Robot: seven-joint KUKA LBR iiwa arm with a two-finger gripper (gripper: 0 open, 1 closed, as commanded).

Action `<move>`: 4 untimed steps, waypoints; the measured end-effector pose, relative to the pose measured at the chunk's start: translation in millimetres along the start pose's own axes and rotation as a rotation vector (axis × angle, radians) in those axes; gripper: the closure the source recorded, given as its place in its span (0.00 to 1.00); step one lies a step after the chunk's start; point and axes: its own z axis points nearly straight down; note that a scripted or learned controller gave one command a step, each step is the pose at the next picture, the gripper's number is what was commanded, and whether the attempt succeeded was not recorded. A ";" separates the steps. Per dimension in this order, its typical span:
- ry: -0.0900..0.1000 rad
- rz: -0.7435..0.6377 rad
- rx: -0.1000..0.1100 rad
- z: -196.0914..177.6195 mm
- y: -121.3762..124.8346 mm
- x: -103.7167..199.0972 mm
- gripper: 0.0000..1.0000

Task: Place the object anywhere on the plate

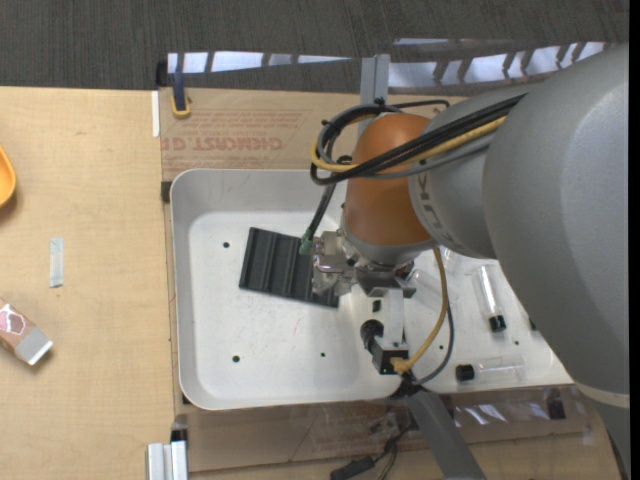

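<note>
A dark, ribbed, flat rectangular piece (pixel 278 264) lies slightly tilted in the upper middle of the left white bin (pixel 200 368). The grey arm with its orange band (pixel 385 178) comes in from the right and hangs over the bin's right side. My gripper (pixel 326 271) sits low at the right end of the dark piece, touching or just above its edge. The wrist body hides how the gripper meets the piece.
The right bin (pixel 530 358) holds clear tubes (pixel 487 293) and a small black part (pixel 465 373). Yellow and black cables (pixel 440 318) loop beside the wrist. On the wooden bench at left lie a grey strip (pixel 56 263) and a red-white packet (pixel 22 334).
</note>
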 end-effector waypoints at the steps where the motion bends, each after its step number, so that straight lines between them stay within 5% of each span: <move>1: 0.000 -0.107 -0.004 -89.7 30.4 71.1 1.00; 2: -0.001 -0.336 -0.005 -149.1 6.4 73.9 1.00; 3: -0.002 -0.687 -0.007 -305.7 -49.1 64.5 1.00; 4: -0.002 -0.655 -0.003 -165.0 -59.6 86.6 1.00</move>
